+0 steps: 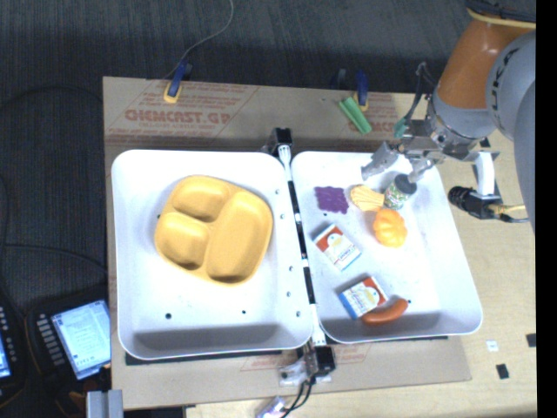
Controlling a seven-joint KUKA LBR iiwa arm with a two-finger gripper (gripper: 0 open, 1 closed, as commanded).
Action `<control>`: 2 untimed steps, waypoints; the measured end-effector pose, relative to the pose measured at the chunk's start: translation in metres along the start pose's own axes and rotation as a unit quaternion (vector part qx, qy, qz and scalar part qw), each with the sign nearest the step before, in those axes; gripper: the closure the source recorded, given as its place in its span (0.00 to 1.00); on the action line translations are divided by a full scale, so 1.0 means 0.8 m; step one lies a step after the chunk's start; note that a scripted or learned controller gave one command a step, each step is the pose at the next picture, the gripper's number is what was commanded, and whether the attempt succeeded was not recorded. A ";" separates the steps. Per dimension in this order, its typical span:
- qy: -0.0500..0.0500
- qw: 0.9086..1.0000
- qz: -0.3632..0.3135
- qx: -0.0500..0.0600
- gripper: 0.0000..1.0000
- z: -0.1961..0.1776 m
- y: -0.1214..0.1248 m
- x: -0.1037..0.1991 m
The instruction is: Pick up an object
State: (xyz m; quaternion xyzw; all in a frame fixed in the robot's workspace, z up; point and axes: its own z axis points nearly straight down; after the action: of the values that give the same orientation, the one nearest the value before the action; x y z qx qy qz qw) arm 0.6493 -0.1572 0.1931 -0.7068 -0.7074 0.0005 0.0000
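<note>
White plastic forms both shallow bins on the counter (139, 120), which is covered with a brown cardboard sheet. The left bin (139, 320) holds a large yellow sectioned plate (214, 229) lying upside down, its three humps up. The right bin (452, 294) holds the small items: a purple flat piece (331, 198) near the back, a pale yellow wedge (367, 198) just beside it, an orange round fruit (390, 227) in front of that, a small red-and-white carton (338, 246) near the middle, a second carton with blue on it (363, 296) toward the front, and a red sausage (385, 313) touching that carton's front corner.

The grey arm with its orange band (474, 42) reaches in from the right, and the claw (393, 174) sits low over the back of the right bin, above the yellow wedge and a small dark round object (399, 193). Whether its fingers are spread or closed cannot be told, and nothing is seen clearly between them.

On the cardboard behind the bins lie a green marker-like stick (355, 115) and two blue clips (177, 82).
</note>
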 end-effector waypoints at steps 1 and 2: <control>0.000 1.000 0.000 -0.001 0.00 0.123 -0.031 0.047; -0.001 1.000 0.001 -0.006 0.00 0.130 -0.121 0.031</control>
State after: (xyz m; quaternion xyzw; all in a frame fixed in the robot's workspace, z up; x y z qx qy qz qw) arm 0.5524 -0.1325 0.0892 -0.7072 -0.7070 -0.0025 -0.0048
